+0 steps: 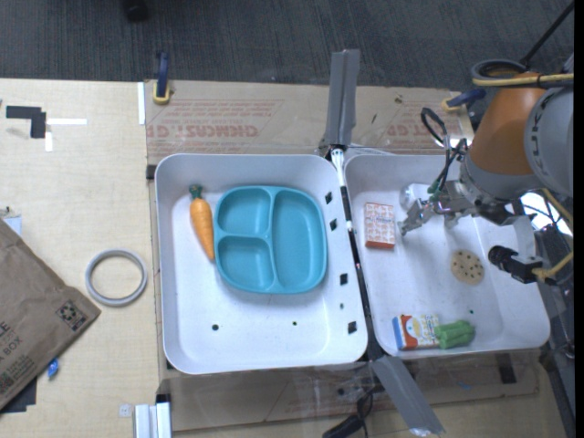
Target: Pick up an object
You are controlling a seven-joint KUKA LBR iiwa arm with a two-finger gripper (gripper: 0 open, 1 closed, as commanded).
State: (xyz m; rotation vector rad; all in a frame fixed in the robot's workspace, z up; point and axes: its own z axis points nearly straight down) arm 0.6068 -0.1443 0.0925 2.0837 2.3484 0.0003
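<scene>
My gripper (418, 215) hangs over the upper middle of the right bin (415, 286), just right of a small red-and-white box (380, 224). Nothing shows between its fingers. A round brown cookie (467, 266) lies to the lower right of the gripper. Near the bin's front edge sit a small carton (416, 331) and a green vegetable (456, 334) side by side. In the left bin (182, 318), an orange carrot (202, 224) lies beside a blue divided plate (273, 239).
A ring of tape (116, 276) lies on the bench left of the bins. A brown cardboard piece (32, 322) sits at the far left. A grey divider (343, 99) stands between the bins at the back.
</scene>
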